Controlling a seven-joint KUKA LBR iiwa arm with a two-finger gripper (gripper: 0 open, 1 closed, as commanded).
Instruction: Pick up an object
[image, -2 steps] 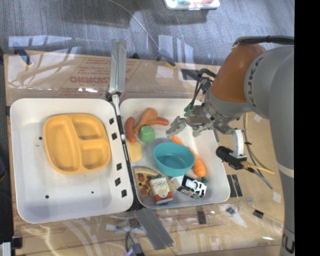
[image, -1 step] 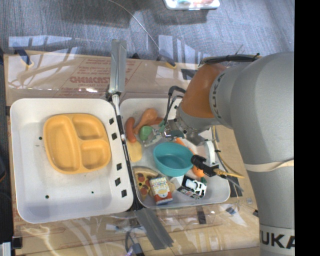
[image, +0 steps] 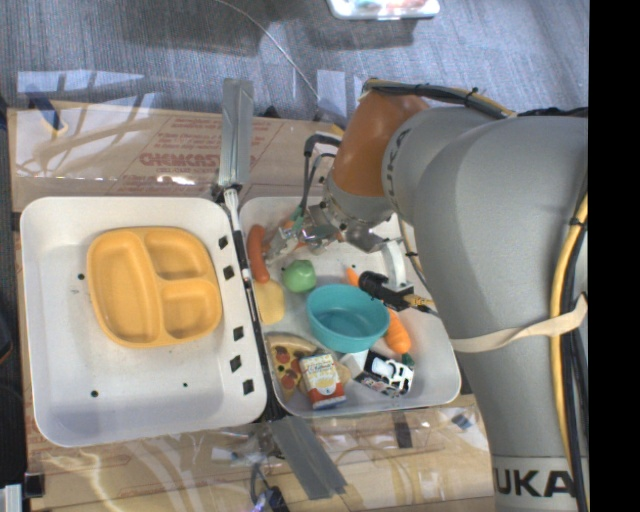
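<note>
Here the gripper (image: 293, 235) sits low in the far part of the right bin (image: 440, 385), beside the hot dog (image: 258, 252) and just above the green apple (image: 299, 276); whether it grips anything cannot be told. Nearer lie a teal bowl (image: 347, 316), a carrot (image: 398, 333), a pizza slice (image: 287, 360) and a juice carton (image: 322, 379). A yellow divided plate (image: 153, 284) lies in the left bin (image: 50, 400).

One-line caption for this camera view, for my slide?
Gripper low over the right bin near a green apple and blue bowl; yellow divided tray in the left bin.
</note>
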